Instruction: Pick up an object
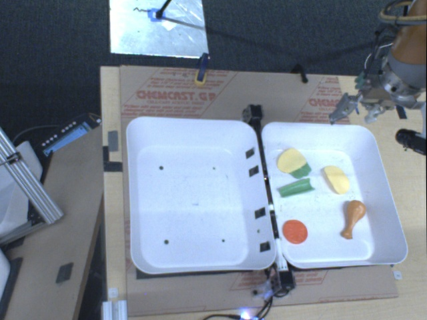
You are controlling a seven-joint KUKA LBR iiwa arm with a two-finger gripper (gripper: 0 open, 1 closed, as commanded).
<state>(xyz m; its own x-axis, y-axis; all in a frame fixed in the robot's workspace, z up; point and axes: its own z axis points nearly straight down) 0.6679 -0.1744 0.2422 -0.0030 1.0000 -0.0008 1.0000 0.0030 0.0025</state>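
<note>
Approach step: tool (353, 109) spread, nothing held, above right bin's (373, 139) far rim. Descent onto yellow piece (336, 179) needed.

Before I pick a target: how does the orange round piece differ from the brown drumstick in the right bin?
The orange round piece is a flat disc; the brown drumstick is long, with a bulbous top tapering to a thin end. The disc lies near the bin's left wall by the divider; the drumstick lies further right, toward the right wall. Both rest on the floor of the right bin, apart from other items.
</note>
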